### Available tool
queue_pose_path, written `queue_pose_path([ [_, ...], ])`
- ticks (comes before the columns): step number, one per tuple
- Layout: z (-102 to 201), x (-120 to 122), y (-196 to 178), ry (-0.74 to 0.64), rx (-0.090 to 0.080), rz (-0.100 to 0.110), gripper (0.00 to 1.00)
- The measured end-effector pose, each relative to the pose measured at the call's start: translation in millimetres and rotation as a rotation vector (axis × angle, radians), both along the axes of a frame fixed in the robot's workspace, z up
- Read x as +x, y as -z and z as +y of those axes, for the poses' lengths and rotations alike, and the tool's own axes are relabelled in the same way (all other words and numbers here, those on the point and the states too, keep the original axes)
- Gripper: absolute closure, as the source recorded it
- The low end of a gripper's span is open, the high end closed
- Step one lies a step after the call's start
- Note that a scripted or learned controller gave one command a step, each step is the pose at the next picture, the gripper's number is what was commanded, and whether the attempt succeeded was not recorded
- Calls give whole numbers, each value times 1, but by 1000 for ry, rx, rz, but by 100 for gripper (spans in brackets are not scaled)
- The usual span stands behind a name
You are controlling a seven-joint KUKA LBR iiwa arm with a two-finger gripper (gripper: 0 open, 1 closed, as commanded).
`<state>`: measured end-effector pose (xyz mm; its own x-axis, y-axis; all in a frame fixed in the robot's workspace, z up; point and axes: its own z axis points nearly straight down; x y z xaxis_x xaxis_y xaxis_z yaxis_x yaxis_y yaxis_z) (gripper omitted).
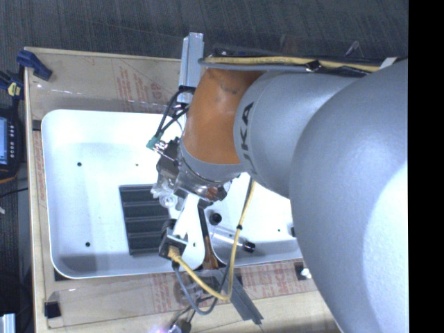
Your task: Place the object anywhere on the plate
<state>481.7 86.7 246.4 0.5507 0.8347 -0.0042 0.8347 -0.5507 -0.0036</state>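
Observation:
A dark grey ribbed plate (pixel 141 219) lies flat in the left white bin (pixel 83 186), toward that bin's right side. My gripper (pixel 166 190) hangs over the plate's upper right corner and covers that edge. The wrist and the orange band (pixel 215 127) sit right above it and hide the fingers. I see no loose object on the plate or beside the gripper.
The big grey arm (pixel 333 186) covers most of the right bin (pixel 270 217); a strip of its floor shows. A blue clamp (pixel 32 63) sits on the bench's far left corner, and a dark device (pixel 10 141) at the left edge.

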Motion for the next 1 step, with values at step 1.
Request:
queue_pose_path([
  [1,77,32,-97,-191,4,-3,100],
])
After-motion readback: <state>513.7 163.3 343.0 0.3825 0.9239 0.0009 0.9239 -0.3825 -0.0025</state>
